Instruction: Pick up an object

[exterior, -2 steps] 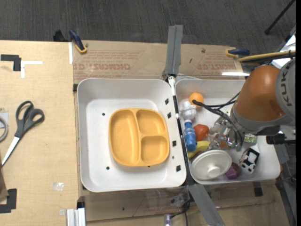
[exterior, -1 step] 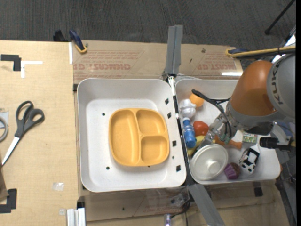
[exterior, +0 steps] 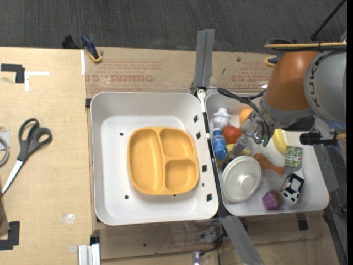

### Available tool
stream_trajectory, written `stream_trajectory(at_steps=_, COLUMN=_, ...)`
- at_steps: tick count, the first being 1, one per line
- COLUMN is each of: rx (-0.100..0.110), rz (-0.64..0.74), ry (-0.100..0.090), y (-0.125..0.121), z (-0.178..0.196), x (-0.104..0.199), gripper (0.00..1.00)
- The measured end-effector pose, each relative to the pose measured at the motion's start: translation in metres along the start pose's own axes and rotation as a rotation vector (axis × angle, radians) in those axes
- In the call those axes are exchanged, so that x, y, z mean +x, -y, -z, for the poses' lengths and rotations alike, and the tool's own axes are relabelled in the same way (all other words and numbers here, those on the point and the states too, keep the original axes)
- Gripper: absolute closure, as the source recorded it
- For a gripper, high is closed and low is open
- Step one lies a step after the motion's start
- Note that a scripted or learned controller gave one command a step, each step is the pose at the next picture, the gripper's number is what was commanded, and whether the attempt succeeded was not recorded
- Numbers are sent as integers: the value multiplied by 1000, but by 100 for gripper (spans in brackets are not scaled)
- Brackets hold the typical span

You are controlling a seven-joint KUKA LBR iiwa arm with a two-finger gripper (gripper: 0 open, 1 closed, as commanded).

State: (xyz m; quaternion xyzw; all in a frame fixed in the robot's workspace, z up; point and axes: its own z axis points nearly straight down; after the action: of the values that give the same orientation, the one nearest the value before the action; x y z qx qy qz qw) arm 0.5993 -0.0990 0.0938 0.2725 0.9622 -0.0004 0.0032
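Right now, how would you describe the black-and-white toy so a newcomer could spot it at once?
Start at the right bin, the crowded one under the arm. Go to its near right corner, past the silver bowl and just right of the small purple object. The black-and-white toy stands there, the only thing in the bin patched in black and white like a cow.
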Motion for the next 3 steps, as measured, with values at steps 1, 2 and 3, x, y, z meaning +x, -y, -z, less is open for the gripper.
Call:
stream_trajectory(at_steps=1, rx=2, rz=-83, ry=-2, y=74, z=-1, x=34, gripper=0)
stream_trajectory(at_steps=2, rx=1, rz=-81, ry=-1, y=73, z=8, x=33, gripper=100)
stream_trajectory(at_steps=3, rx=0, rz=-31, ry=-3, y=-8, z=99, x=67, gripper=100)
